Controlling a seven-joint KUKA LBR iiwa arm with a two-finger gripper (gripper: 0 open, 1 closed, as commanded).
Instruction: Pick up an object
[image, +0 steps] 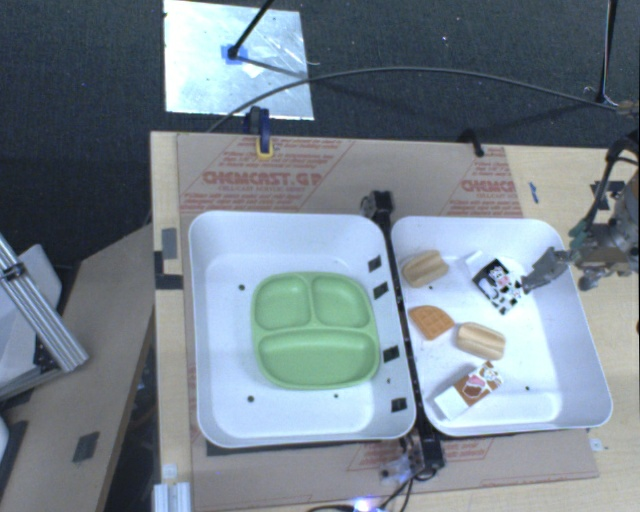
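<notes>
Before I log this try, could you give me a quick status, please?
Gripper over right bin, beside black-and-white block. Nothing seen held. Four other items nearby, none blocking.

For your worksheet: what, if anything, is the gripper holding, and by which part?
Nothing visibly: the gripper is at the right bin's far right, beside the black-and-white object, with nothing seen between its fingers.

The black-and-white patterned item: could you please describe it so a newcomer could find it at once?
Look in the right-hand white bin, toward its far right corner, near the gripper. The black-and-white patterned item lies there; its neighbours are tan or brown bread-like pieces.
</notes>
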